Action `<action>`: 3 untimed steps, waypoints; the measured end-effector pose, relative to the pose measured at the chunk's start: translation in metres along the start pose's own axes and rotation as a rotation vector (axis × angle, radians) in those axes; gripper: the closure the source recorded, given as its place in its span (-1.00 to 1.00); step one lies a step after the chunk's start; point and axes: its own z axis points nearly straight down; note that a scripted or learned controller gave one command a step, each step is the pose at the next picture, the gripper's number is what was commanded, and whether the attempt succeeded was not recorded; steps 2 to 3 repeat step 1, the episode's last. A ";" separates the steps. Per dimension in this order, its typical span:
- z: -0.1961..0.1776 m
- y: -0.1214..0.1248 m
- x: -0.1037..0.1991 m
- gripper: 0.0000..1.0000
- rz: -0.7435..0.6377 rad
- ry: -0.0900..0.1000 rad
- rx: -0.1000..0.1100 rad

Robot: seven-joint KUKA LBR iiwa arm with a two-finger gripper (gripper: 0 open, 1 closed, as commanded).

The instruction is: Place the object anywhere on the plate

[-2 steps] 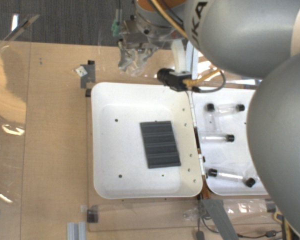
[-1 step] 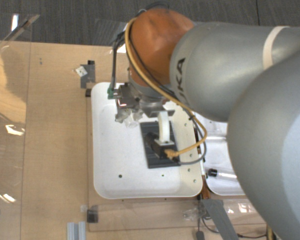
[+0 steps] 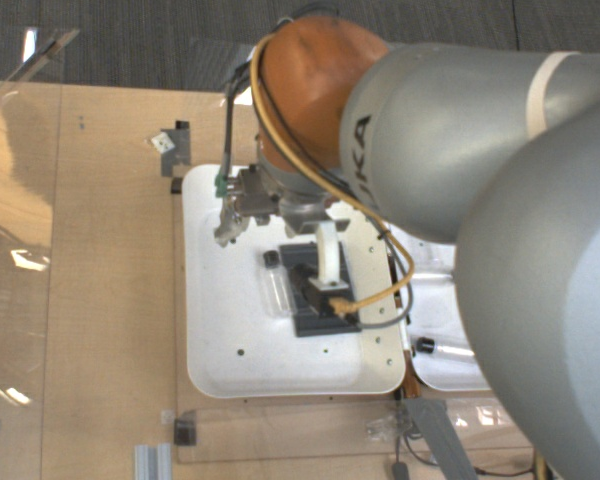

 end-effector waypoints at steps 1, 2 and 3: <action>0.154 -0.024 0.007 -1.00 -0.013 0.001 -0.002; 0.154 -0.024 0.007 -1.00 -0.013 0.001 -0.002; 0.154 -0.024 0.007 -1.00 -0.013 0.001 -0.002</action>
